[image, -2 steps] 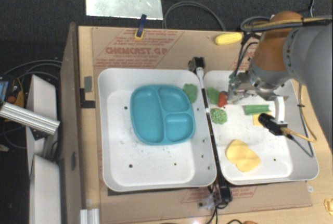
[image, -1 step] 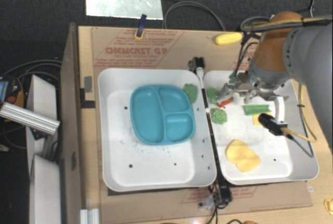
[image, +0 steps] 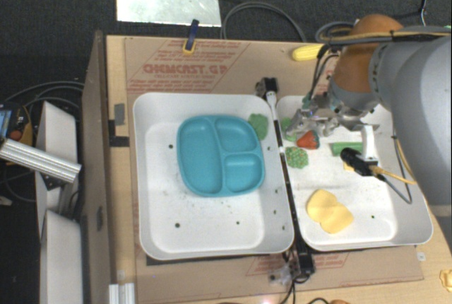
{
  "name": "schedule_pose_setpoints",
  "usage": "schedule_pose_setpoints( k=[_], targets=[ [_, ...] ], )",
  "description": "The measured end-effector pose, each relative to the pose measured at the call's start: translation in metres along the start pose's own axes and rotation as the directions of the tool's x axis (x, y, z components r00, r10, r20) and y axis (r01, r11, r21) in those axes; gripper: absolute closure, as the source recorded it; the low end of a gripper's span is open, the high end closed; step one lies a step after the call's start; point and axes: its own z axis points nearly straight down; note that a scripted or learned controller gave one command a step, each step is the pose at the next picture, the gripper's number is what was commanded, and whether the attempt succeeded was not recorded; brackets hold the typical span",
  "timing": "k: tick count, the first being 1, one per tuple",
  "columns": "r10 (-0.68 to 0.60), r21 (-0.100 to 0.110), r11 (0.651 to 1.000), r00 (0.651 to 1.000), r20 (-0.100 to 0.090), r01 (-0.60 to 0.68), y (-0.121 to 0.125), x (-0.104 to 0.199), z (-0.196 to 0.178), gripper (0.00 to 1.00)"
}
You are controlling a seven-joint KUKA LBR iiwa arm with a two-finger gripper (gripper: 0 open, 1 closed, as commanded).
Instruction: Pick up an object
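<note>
Two white bins: blue tray left; right, hand, grip unclear, amid red piece, green bits.

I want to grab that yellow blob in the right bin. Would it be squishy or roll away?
The yellow blob looks rounded and lumpy, so it is probably soft or light plastic. It lies low and wide on the bin floor, so it likely slides rather than rolls. Its smooth surface may be slippery for the claw.

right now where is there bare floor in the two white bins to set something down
Left white bin: bare strips in front of and left of the blue divided plate. Right white bin: bare right of the yellow soft lump. Crowded at its far left, by the red piece and gripper.
</note>
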Motion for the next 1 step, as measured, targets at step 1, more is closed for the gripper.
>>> schedule_pose_setpoints(
  k=[1],
  targets=[
    [0.006,-0.008,1.0,1.0,0.002,-0.006,-0.0069,-0.0135,-0.0011,0.0]
  ],
)
